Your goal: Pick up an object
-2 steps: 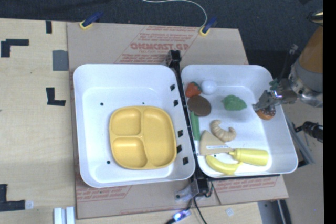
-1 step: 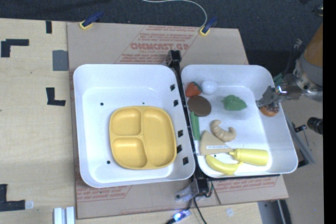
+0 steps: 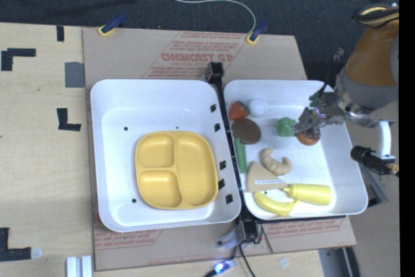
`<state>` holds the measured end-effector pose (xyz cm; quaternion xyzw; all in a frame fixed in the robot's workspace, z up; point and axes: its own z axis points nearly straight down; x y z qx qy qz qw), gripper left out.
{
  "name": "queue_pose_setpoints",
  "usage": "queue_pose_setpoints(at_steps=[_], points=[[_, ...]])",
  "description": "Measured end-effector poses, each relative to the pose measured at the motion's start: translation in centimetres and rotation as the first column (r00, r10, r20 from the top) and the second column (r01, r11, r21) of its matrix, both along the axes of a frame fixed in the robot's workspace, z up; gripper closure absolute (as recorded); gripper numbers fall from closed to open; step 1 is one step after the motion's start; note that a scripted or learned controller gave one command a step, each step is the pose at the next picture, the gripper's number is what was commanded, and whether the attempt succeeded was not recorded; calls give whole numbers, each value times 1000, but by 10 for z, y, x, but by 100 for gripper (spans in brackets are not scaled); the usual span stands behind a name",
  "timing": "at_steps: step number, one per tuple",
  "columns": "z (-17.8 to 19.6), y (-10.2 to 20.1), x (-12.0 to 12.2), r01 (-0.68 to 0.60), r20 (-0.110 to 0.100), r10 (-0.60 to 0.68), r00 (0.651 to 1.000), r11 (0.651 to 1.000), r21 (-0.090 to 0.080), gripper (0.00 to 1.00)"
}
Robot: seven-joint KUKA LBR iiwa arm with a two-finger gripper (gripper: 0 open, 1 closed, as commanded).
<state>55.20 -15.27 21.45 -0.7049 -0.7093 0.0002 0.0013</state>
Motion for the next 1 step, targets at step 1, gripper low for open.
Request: queue_pose_setpoints(at_steps=[1], points=[[-4,55,-6,0,-1,0,1000,1000,0,100]])
